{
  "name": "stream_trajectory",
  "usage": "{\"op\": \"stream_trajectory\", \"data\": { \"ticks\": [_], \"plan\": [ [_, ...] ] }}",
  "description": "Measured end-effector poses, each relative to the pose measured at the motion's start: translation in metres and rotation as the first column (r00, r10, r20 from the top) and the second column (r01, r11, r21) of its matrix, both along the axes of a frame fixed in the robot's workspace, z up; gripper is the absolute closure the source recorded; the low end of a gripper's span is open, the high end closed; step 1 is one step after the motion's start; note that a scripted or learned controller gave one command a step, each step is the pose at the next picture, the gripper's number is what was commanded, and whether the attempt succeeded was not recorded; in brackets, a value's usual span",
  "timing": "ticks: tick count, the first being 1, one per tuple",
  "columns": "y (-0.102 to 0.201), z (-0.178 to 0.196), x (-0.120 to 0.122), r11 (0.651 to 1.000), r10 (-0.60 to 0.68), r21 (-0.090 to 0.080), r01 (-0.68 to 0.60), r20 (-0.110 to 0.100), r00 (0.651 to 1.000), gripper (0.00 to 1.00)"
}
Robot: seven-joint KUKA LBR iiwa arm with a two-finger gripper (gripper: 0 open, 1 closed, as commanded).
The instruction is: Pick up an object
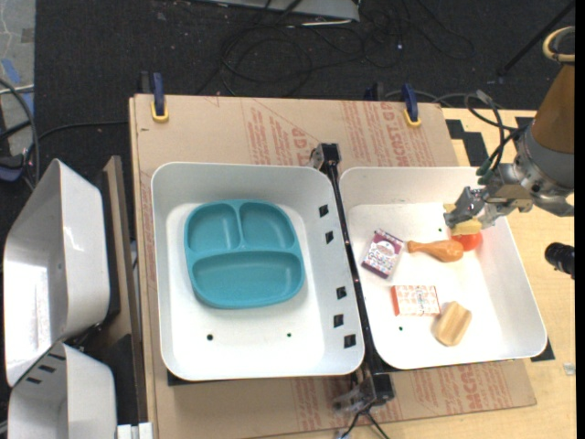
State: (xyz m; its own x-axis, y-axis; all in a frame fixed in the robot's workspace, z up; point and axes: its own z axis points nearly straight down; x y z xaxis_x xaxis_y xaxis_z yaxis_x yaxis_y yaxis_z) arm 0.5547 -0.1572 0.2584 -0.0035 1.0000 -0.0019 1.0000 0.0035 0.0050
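Hovering over the far right part of the right bin [512, 337], the hand [468, 210] hangs low above a cluster of small toys, and something yellowish shows at its tip; whether that piece is actually between the fingers or merely under them cannot be told, nor how far the hand is spread.

Largest of what lies about is the left bin [174, 337], well away on the far side from the hand, carrying a teal divided plate [244, 252] laid flat, probably parked there as a spare target. Both bins rest on the tabletop [274, 126], butted together so things can be moved across.

Closer in, the likeliest target is the orange drumstick toy [437, 249], just below the hand and nearly touching it. Its long axis runs roughly left to right, thick end toward the hand, thin end pointing away to the left. A red piece [468, 240] sits directly under the hand. Further toward the viewer lie a tan bread-like piece [452, 324], tilted diagonally, and a flat red-and-white card [415, 299]. Smallest, a purple packet [383, 253] lies beyond the drumstick's thin end.
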Motion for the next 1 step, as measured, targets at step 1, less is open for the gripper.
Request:
{"op": "stream_trajectory", "data": {
  "ticks": [1],
  "plan": [
    [0.0593,-0.009,0.0076,1.0,0.005,0.004,-0.005,-0.005,1.0,1.0]
  ]
}}
